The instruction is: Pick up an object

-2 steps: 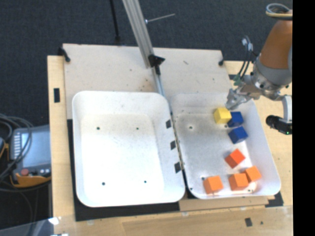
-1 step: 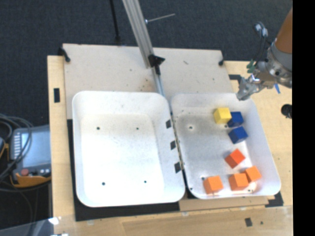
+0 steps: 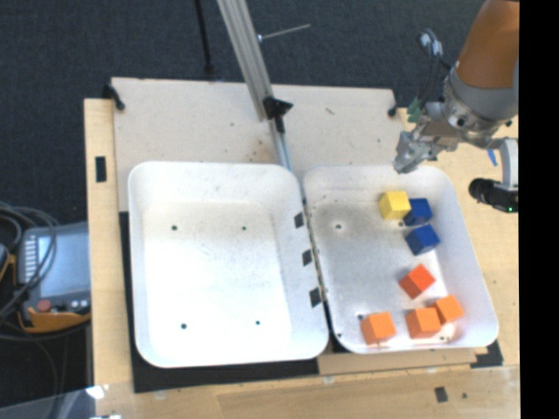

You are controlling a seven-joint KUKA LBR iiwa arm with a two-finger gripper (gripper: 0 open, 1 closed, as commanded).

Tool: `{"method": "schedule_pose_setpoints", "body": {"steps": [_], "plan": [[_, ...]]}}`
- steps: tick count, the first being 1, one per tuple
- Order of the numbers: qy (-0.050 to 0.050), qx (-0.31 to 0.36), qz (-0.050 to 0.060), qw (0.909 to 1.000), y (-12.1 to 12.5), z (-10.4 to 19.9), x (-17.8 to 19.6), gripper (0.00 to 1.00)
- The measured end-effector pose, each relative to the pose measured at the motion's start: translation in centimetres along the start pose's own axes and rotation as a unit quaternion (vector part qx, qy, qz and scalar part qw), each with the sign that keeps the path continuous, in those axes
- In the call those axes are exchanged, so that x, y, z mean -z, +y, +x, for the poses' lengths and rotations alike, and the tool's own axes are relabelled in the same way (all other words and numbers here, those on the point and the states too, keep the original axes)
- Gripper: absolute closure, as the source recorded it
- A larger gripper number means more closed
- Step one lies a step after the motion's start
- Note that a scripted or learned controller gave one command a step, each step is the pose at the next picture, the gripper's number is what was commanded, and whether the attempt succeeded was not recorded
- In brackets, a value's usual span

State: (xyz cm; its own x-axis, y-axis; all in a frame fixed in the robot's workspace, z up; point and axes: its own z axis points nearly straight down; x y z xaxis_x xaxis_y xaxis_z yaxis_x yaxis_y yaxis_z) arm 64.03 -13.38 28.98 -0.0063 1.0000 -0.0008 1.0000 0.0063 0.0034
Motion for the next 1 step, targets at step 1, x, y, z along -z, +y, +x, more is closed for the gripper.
{"method": "schedule_pose_setpoints", "body": {"steps": [1], "plan": [[0.000,0.000,0.002,1.0000,0.68,5.18,-1.89,1.00]]}}
